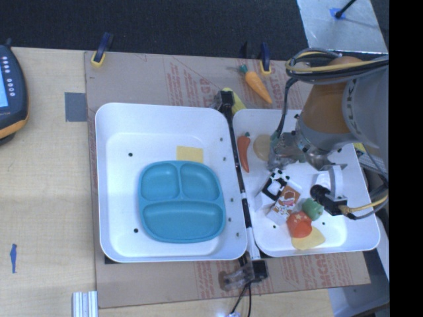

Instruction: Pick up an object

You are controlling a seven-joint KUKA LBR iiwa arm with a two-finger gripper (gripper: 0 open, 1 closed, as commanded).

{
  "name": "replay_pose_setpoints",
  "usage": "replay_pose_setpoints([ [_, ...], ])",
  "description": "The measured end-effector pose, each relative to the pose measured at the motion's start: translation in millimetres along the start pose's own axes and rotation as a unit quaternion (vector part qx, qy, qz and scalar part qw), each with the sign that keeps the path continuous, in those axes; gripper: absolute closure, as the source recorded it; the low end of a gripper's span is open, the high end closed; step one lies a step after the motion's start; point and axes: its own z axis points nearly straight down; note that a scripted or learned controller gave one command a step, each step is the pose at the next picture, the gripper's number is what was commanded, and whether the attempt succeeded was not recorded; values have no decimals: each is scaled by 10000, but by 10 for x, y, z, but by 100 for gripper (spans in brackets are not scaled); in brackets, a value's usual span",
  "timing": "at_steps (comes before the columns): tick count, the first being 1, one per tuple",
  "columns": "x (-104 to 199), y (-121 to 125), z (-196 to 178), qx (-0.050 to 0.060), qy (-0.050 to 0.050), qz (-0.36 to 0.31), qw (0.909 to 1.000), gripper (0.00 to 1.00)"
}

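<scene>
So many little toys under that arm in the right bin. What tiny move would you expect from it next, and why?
Probably a short drop straight down. The gripper hangs over the right bin, above the black-and-white piece, with the red chili just beside. Whether it has anything yet is unclear.

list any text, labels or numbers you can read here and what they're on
Nothing reads clearly.
Red print repeats across the cardboard sheet under the bins: too blurred to read.
The small printed card in the right bin bears a picture and marks: too small to read.
The handheld pendant at the left edge has a screen and buttons: illegible.
</scene>
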Motion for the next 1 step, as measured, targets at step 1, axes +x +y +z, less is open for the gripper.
replay_pose_setpoints([
  [1,2,-1,5,2,0,-1,10000,0],
])
